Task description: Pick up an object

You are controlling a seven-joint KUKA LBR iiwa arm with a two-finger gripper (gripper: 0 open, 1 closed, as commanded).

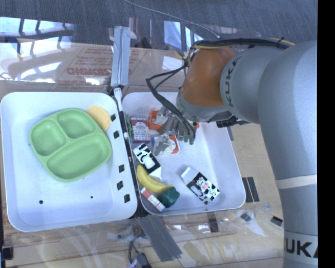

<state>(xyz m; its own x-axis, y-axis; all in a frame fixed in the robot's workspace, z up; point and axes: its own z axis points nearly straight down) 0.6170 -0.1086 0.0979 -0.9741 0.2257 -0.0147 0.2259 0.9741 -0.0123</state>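
The right bin (pixel 229 166) holds several small things: a red-and-white packet (pixel 139 129), an orange packet (pixel 156 118), a black-and-white item (pixel 147 157), a yellow banana (pixel 149 179) with a green end (pixel 170 196), a red-and-white piece (pixel 152 200) and a cow-patterned carton (pixel 203 188). My gripper (pixel 168 138) hangs low over the middle of this bin, under the orange wrist band (pixel 204 77), close above a crumpled silver-and-orange item (pixel 162 146). Whether it touches that item I cannot make out.
The left bin (pixel 22 200) holds a green divided plate (pixel 71 143) with a yellow piece (pixel 100 116) at its upper right edge. A metal divider with black clips (pixel 121 166) runs between the bins. The big grey arm (pixel 273 105) covers the right side.
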